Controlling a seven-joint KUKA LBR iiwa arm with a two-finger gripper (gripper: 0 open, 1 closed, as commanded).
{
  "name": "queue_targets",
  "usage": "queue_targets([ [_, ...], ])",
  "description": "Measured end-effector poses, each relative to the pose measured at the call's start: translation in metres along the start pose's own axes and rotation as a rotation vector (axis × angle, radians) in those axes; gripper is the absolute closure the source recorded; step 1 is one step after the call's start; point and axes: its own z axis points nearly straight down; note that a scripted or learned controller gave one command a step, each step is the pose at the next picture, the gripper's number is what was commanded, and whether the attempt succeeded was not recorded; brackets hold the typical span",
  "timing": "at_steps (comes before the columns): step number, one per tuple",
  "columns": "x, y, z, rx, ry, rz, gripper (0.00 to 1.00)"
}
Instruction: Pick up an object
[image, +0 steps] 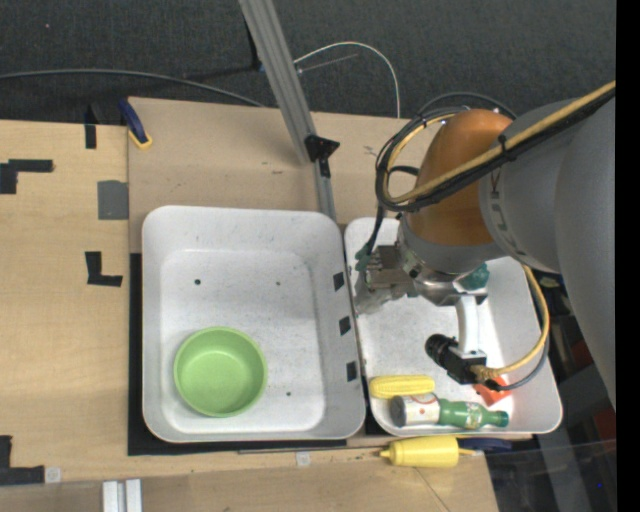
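Observation:
My gripper (373, 282) hangs low over the back left part of the right bin (535, 300), close to the wall shared with the left bin. The wrist above hides its tips, and I see no object in it. Near the right bin's front wall lie a yellow corn cob (402, 385) and, just in front of it, a green bottle (452, 412) with a white label, on its side. A small orange-red piece (492, 397) lies by the bottle's right end. A teal thing (476, 277) peeks out from under the arm.
A green bowl (220, 372) sits in the front left corner of the left bin (250, 245). A yellow bottle (424, 452) lies on the bench just outside the right bin's front edge. A grey pole (285, 80) slants above the bins' back.

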Motion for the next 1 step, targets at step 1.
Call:
queue_targets([
  [1, 0.0604, 0.0027, -0.0074, -0.002, 0.001, -0.002, 1.00],
])
